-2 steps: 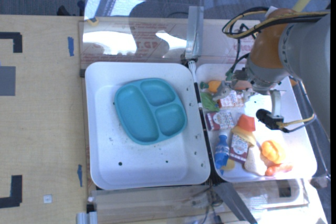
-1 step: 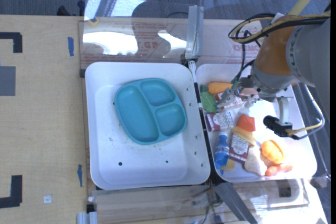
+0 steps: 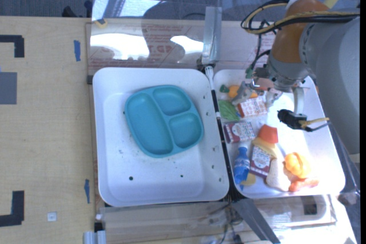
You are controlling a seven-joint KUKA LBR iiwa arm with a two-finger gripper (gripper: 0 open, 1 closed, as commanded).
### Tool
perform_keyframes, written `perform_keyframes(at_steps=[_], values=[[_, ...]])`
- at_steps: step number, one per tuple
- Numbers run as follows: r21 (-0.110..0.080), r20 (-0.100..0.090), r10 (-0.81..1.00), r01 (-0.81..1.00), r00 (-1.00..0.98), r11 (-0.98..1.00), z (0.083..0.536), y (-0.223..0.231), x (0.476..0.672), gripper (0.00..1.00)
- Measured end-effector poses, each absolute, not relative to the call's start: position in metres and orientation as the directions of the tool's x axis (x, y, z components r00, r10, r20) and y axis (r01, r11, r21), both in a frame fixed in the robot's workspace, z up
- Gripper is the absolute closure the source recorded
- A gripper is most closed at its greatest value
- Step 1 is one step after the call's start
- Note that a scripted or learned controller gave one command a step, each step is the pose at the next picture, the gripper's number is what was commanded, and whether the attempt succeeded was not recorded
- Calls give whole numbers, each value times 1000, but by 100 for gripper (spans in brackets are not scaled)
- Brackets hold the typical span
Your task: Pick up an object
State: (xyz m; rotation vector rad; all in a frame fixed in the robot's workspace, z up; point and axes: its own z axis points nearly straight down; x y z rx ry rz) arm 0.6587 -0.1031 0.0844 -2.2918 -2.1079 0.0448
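- Toward the far end of the right bin (image 3: 329,151), the tool (image 3: 264,87) hangs over a clutter of small packets; whether it is spread or pressed together I cannot tell, and nothing shows pinched in it.
- Nearest candidate: a red-and-white packet (image 3: 252,107) just under the tool, probably light and crinkly, best taken across its short sides.
- A ketchup-style bottle (image 3: 263,152) lies mid-bin, touching a small blue bottle (image 3: 241,164); its smooth plastic looks slippery, so the narrower neck seems the safer hold.
- An orange toy (image 3: 297,166) sits near the front right corner (rounded, likely to roll from a pinch).
- Things crowd the bin's left wall, leaving little finger room; the right side is barer.
- Across the divider, the left bin (image 3: 108,140) carries a teal divided plate (image 3: 164,120), wide and shallow, awkward to grasp.
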Motion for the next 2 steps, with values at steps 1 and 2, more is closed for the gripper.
perform_keyframes(at_steps=[1, 2], values=[[-43, -3, 997, 996, 82, -82, 94, -102, 658, 100], [-38, 4, 999, 999, 37, -37, 85, -106, 660, 100]])
